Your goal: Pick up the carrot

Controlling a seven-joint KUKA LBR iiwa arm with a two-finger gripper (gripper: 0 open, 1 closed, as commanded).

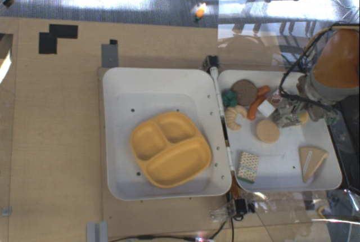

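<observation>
Grey and orange, my arm (pixel 337 69) reached into the right bin (pixel 332 179), its gripper (pixel 289 116) low near a white block (pixel 266 108); I could not tell its state. I saw the carrot (pixel 258 101) lying just left of it, beside a brown disc (pixel 244 91). Around sat a tan round (pixel 268 131), a cheese wedge (pixel 311 161) and a patterned cracker (pixel 248 166). No writing was legible. A yellow divided plate (pixel 170 148) filled the left bin (pixel 118 122).
</observation>
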